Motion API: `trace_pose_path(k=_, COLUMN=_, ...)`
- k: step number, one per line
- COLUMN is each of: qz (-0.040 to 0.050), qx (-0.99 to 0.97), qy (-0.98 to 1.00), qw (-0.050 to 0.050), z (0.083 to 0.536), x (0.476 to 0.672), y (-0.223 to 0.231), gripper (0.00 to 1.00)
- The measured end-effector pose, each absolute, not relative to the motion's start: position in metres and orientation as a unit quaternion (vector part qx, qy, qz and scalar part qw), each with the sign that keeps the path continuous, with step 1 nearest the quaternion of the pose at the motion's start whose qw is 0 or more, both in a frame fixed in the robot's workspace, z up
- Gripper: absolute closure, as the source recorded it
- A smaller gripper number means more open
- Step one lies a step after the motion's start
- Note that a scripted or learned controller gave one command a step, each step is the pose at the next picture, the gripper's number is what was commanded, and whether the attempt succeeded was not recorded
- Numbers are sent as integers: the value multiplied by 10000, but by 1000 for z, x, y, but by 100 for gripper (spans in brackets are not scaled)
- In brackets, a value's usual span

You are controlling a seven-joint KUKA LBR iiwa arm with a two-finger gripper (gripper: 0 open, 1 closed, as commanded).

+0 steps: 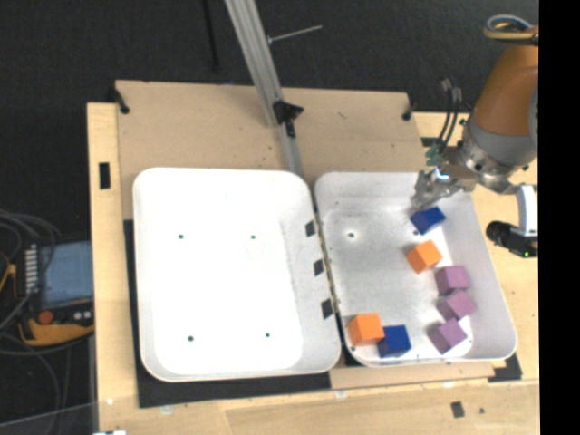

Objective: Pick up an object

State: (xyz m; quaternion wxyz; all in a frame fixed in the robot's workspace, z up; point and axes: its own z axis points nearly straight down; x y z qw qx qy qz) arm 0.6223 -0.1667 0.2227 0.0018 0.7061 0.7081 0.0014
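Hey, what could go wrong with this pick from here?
The gripper sits at the upper edge of the blue cube, not centred, so it may clip a corner and push the cube away. The orange cube lies just below; a shoved blue cube could knock it. The bin wall is close on the right, leaving little room.

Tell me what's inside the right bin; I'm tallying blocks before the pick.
The right bin holds seven blocks: two blue, two orange, three purple. The gripper hides the bin floor beneath it.
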Motion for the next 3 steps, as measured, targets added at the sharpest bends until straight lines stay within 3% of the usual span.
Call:
trace_pose_path(k=2, qz=15, qx=7042, qy=7100, qw=-1, z=246, x=615, y=-53, gripper=100)
trace_pose_path(k=3, qz=0, qx=7048, qy=7094, qw=-4, z=235, x=604, y=-2, gripper=100)
